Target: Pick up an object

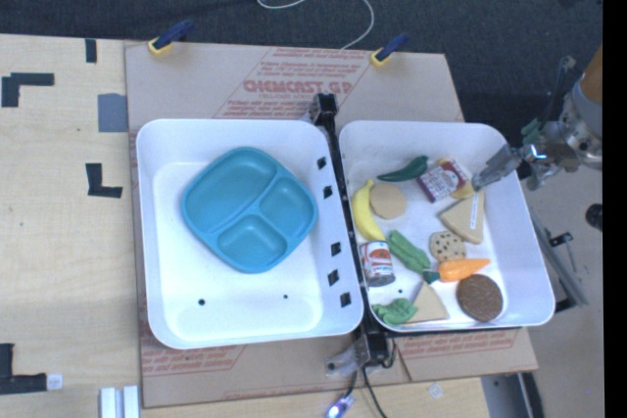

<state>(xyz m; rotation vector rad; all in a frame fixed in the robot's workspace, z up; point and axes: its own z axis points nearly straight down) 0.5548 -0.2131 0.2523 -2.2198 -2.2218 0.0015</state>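
Observation:
The right bin [509, 147] holds a heap of toy food. In it lie a yellow banana [365, 210], a tan round biscuit [388, 202], a dark green pepper [404, 171], a red packet [441, 179], a cheese wedge [463, 220], a chip cookie [447, 245], a green bean pod [409, 251], a carrot [460, 269], a brown patty [480, 297] and a small can [378, 262]. My gripper [487, 176] reaches in over the bin's right rim, just right of the red packet and above the cheese wedge. Nothing shows in its grasp.
A blue divided plate [250, 208] lies in the left bin [157, 210]. A black divider with clips [338, 210] runs between the bins. A sandwich wedge [428, 305] and a green leaf [395, 311] sit at the right bin's front edge.

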